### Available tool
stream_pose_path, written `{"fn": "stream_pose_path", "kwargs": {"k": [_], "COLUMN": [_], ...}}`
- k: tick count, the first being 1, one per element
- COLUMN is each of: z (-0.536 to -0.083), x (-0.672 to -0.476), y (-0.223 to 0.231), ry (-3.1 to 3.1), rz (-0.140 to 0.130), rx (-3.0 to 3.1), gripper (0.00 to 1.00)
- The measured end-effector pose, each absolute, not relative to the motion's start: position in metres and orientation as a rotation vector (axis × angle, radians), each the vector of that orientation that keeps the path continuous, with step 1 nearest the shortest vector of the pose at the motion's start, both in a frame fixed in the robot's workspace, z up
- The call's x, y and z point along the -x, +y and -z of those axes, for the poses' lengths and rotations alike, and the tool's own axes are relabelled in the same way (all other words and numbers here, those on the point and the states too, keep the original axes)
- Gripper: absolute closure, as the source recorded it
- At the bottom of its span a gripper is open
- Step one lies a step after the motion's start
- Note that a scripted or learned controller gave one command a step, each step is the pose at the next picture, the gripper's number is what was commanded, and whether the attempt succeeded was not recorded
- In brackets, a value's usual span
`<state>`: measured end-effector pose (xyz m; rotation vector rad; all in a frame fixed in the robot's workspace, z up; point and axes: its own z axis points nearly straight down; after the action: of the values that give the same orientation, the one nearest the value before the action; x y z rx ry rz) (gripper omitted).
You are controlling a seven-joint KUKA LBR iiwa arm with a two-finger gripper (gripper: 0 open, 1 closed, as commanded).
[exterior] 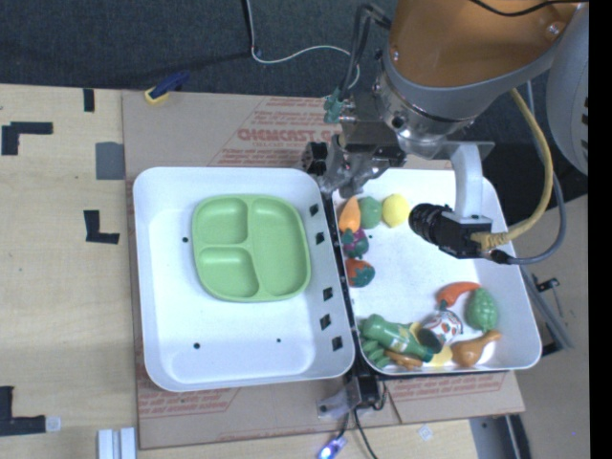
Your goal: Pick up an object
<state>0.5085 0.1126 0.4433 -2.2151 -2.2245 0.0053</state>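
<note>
Toy food pieces lie scattered in the right bin (512, 285), and the nearest of them, an orange carrot-like piece (350, 212), sits just under the gripper (352, 182) at the bin's upper left corner. Whether the fingers are apart or together I cannot tell; they are dark and blurred against the bin's edge, and nothing can be made out between them. Just beside the orange piece lies a yellow lemon-like piece (394, 209). Below the orange piece come a small green-and-purple piece (356, 244) and then a red-and-green piece (360, 273), both close against the divider where the two bins meet. A black cylindrical part (443, 229) mounted on the arm hangs over the middle of the right bin, near the lemon. At the bin's lower edge a heap is crowded together: a green leafy piece (382, 333), a green rounded piece (481, 309), an orange-red piece (460, 292) and a tan piece (470, 352), touching or overlapping. The left bin (163, 256) holds a green divided plate (251, 247) lying flat. Both bins rest on a cardboard sheet (191, 132) on the table (48, 256)
</note>
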Motion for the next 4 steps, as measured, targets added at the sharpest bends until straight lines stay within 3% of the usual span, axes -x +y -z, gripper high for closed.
{"fn": "stream_pose_path", "kwargs": {"k": [1, 2, 3, 4], "z": [-0.454, -0.539, -0.534, -0.469], "x": [-0.509, -0.537, -0.552, -0.480], "y": [0.112, 0.168, 0.229, 0.232], "ry": [-2.225, -2.231, -2.228, -2.224], "rz": [-0.004, 0.013, 0.000, -0.014], "rx": [2.216, 2.217, 2.214, 2.213], "gripper": [1.00, 1.00, 1.00, 1.00]}}
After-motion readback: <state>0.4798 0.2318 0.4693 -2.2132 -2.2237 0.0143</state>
